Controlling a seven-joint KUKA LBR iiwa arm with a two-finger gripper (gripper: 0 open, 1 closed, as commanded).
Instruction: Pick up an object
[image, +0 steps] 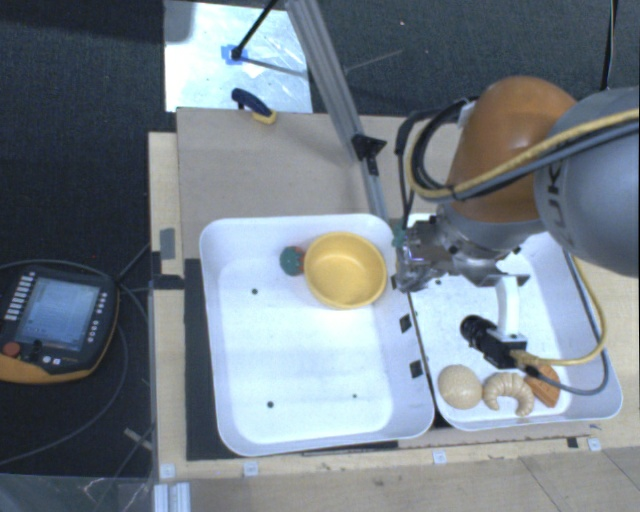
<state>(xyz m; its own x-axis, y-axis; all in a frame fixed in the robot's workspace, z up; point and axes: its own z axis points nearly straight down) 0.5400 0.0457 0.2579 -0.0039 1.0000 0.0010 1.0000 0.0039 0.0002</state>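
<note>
Overall, 1 bowl, 1 ball, 1 croissant, 1 egg; gripper state unclear.

The yellow bowl looks like glossy plastic, the white bins smooth plastic, the board matt cardboard.

I count five loose things from my screen. A yellow bowl stands upright, mouth up, in the far right corner of the left bin. A small dark green ball sits just beside the bowl's left side; I cannot tell whether they touch. In the right bin, three pieces line the near wall: a pale beige egg-shaped lump, a tan, curved croissant-shaped piece just beside it, and an orange piece at the row's right end, partly hidden, its shape unclear to me.
</note>
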